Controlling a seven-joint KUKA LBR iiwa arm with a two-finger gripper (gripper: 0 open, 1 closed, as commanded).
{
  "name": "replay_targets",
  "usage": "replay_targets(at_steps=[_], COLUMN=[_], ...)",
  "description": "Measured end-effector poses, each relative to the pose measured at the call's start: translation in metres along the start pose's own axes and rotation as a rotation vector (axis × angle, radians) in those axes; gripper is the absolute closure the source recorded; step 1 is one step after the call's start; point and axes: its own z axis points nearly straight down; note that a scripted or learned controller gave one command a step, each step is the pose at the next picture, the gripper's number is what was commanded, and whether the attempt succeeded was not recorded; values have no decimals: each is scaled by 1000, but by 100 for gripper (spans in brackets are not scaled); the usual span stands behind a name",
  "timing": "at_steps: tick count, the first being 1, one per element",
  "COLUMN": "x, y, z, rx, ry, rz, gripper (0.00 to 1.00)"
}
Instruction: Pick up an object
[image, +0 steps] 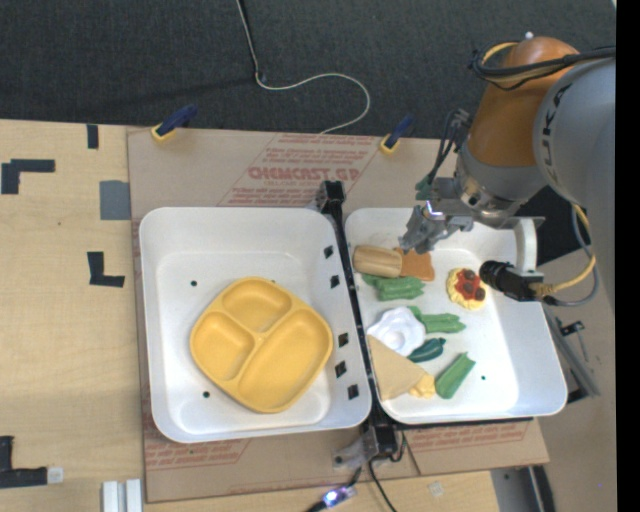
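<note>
While the arm leans in from the right, the scene breaks down like this:

Gripper: the gripper (420, 238) hangs low over the back of the right bin (530, 385), tips just above the orange piece (420, 266); whether it is spread or closed cannot be told from this slant, and nothing is seen between its tips.

Nearest target: the bread roll (377, 261) lies against the bin's left wall, touching the orange piece, with a green bean pod (399, 289) just in front of both.

Rest of the right bin: a small pizza toy (466, 287) sits off to the right, a fried egg (397, 328) in the middle, another green pod (441, 322) beside it, a dark teal piece (427, 350), a green pepper-like piece (454, 374) and a tan wedge (393, 370) near the front.

Left bin: the left bin (160, 240) holds a yellow divided plate (262, 343), well apart from the action.

Step in hand: it looks like the descent onto the orange piece or the roll, not yet a grasp.

Doing it well: pick one item and centre on it, straddling its narrow side; the roll and orange piece touch, so an off-centre close would likely nudge both.

Watch-out: the bin's dividing wall is close on the left, so a straight vertical approach is safest.
</note>
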Motion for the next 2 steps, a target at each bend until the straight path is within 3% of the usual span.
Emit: replay_targets(at_steps=[1,2], x=[-2,0], y=[-9,2], z=[19,18], rx=[3,1], ry=[-2,-1], rz=[2,0], gripper=[100,100])
